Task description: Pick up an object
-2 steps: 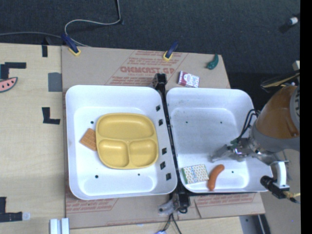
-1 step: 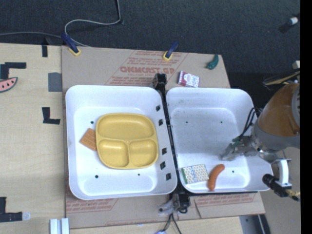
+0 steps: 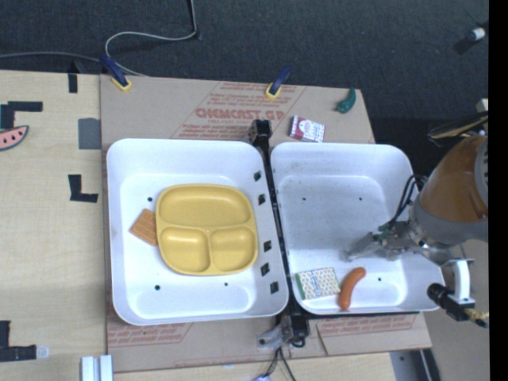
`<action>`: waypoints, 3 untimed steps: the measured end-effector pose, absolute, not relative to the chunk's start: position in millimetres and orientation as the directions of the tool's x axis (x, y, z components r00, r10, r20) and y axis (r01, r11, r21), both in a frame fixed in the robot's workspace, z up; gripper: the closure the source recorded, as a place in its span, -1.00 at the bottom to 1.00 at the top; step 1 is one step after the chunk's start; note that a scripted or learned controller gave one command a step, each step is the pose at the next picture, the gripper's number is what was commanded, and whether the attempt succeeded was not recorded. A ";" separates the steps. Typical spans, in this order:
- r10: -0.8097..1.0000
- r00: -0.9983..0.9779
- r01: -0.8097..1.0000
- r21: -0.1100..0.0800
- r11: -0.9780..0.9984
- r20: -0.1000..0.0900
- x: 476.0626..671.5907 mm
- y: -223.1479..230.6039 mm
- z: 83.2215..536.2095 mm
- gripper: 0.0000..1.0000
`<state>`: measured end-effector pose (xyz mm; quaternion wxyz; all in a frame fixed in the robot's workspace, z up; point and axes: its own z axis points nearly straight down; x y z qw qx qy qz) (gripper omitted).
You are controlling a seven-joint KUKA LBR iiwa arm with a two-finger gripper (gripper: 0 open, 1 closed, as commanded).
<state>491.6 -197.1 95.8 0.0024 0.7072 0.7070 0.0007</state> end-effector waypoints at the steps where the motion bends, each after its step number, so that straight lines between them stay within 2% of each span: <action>1: 1.000 0.000 1.000 0.005 0.000 -0.003 485.3 -160.4 86.4 -1.00; 2: 1.000 0.000 1.000 0.007 0.000 -0.004 485.9 -160.7 96.2 1.00; 3: 1.000 0.000 1.000 0.007 0.000 -0.004 485.8 -160.6 96.1 -1.00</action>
